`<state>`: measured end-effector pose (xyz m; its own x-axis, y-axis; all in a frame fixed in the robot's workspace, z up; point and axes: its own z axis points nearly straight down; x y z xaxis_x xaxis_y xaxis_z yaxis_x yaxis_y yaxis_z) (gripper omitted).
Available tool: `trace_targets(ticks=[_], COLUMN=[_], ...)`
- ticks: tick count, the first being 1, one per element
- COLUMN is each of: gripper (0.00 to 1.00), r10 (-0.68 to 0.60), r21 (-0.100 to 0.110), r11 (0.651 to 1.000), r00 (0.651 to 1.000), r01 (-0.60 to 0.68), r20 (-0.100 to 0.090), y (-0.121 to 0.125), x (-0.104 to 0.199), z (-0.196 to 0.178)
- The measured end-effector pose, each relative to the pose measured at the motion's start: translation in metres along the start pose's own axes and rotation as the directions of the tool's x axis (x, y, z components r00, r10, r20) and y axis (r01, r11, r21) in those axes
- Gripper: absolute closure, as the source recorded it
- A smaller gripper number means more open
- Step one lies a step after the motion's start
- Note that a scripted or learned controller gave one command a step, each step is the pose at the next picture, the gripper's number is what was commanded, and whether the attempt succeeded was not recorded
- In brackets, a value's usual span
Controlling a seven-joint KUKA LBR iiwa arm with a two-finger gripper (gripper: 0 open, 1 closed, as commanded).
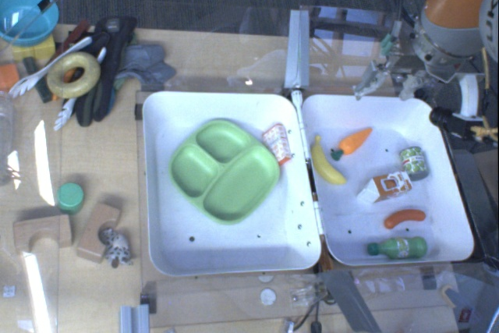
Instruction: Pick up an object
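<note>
The right bin (448, 168) holds a yellow banana (327, 164), an orange carrot (355, 141), a small green can (413, 161), a brown and white carton (387, 187), a red sausage (405, 218) and a green bottle (399, 248) lying on its side. In the left bin (160, 246) lie a green divided plate (226, 170) and a small red and white packet (277, 143). My gripper (387, 86) hangs above the right bin's far edge, behind the carrot. It is open, with nothing between its fingers.
On the bench left of the bins are a blue bowl (27, 14), a yellow ring (74, 74), black tools (105, 78), grey cloth (148, 62), a green cap (70, 197) and wooden blocks (43, 234). A metal divider (295, 51) stands behind the bins.
</note>
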<state>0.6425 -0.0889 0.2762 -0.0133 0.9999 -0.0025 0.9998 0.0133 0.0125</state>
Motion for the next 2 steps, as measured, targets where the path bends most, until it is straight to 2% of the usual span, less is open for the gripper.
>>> trace_targets(ticks=[1, 2], gripper=[0.0, 0.0], r10=[-0.14, -0.204], r21=[0.002, 0.003], r11=[0.99, 0.979], r00=[0.99, 0.979], r01=[0.14, 0.204], r20=[-0.001, -0.003], y=[0.008, -0.022], x=[-0.012, -0.019], z=[0.17, 0.188])
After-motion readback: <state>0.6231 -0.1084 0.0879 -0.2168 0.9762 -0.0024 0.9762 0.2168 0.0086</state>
